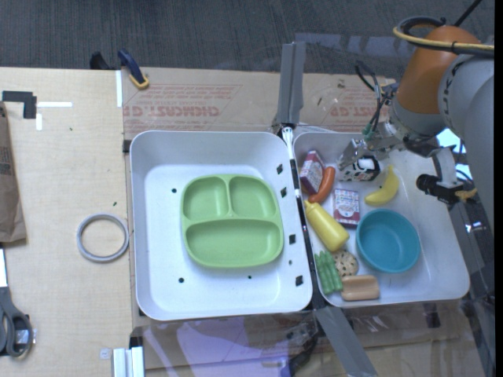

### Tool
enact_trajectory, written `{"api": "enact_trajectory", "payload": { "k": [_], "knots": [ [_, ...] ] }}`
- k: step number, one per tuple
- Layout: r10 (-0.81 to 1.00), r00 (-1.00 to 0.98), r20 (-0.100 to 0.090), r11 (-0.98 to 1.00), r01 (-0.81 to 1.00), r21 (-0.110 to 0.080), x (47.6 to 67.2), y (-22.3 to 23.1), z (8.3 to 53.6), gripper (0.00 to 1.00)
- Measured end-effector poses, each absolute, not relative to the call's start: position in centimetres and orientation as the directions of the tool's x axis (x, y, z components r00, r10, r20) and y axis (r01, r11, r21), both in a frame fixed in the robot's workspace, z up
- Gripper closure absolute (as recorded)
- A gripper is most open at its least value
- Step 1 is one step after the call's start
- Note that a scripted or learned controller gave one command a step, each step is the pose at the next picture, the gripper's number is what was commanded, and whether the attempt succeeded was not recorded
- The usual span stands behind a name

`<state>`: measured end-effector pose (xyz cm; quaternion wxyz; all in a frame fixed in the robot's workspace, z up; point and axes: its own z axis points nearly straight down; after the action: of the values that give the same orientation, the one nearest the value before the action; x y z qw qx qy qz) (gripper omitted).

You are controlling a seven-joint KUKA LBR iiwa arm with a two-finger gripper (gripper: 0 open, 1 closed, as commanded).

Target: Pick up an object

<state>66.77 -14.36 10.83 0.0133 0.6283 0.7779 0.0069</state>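
My gripper hangs low over the back of the right bin, at the end of the grey arm with the orange band. Right under it lies a small black-and-white object; contact is unclear. A yellow banana lies just to its right. Further forward are a blue bowl, a red-and-white carton, a yellow bottle, a red sausage and a dark red packet. A cookie, a green pod and a bun lie near the front wall.
The left bin holds a green divided plate. On the bench to the left lie a tape ring, scissors and a blue clamp. A grey divider post stands behind the bins.
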Motion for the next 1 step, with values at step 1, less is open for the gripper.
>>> {"api": "enact_trajectory", "payload": {
  "k": [1],
  "knots": [
    [0.933, -0.358, -0.021, 0.359, 0.933, 0.03, 57.62, -12.25, 10.77, 0.0]
  ]
}}
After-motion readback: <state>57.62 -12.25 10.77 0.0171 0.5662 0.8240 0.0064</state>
